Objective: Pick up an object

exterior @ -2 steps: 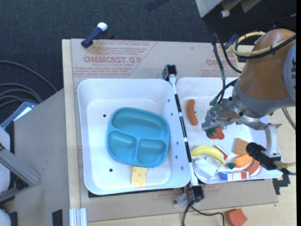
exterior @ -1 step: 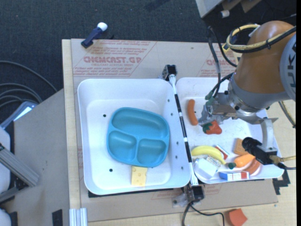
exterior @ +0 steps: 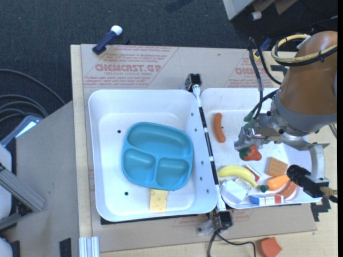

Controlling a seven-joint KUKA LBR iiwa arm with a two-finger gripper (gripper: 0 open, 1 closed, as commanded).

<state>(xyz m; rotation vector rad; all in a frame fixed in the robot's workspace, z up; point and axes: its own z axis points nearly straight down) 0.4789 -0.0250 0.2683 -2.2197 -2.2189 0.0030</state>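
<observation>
A dark carpeted floor lay around the bench, whose bare top carried printed lettering and a blue-handled tool at its far edge. Of the two white bins, the left bin held a blue divided plate with a yellow cheese slice just beyond its near edge. The right bin was crowded toward its near side, and the grey and orange arm hung over it. Its gripper was down low, right over a small red and green piece, probably a toy strawberry, and seemed to touch its top; whether the fingers were spread or closed could not be told, nor whether they had any hold on it. Around it lay a banana, an orange sausage lying apart toward the far side, a carrot, a tan cracker and a small white cup. The strawberry was likely light, stiff plastic with a smooth, rounded skin that could squirt out of a pinch, so the grip would best close across its widest middle, low on the body rather than on the leafy cap.
</observation>
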